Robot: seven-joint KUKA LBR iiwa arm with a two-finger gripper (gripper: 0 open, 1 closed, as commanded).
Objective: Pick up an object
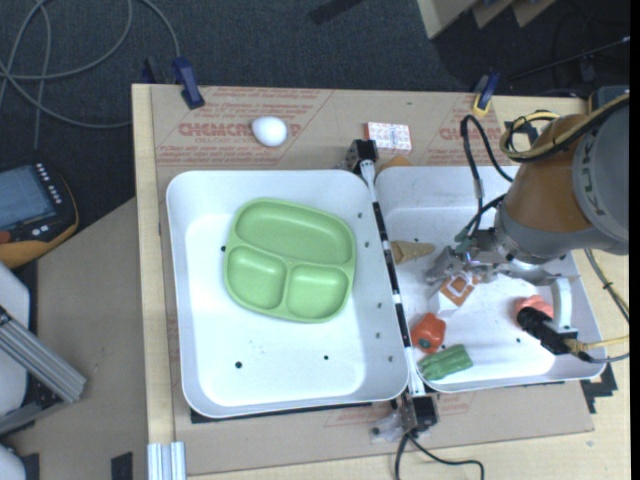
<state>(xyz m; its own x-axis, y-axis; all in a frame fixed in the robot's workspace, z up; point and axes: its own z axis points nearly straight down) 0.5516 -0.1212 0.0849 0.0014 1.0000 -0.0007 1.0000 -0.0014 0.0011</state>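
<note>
In the right bin [440, 196] my gripper [455, 266] hangs low near the bin's left side, at the end of the grey arm with its orange band [545, 190]. Just below it lies a small orange-and-white piece [457, 290]. A tan wedge [410, 252] lies to the gripper's left by the bin wall. Nearer the front are a red-orange object [430, 332] and a green block [445, 362]. An orange-red object [530, 308] lies at the right. Whether anything is held is hidden by the wrist.
The left bin [200, 298] holds a green divided plate [290, 260]. On the bench behind the bins sit a white ball [268, 130] and a small patterned box [389, 136]. Blue clamps [187, 82] grip the back edge.
</note>
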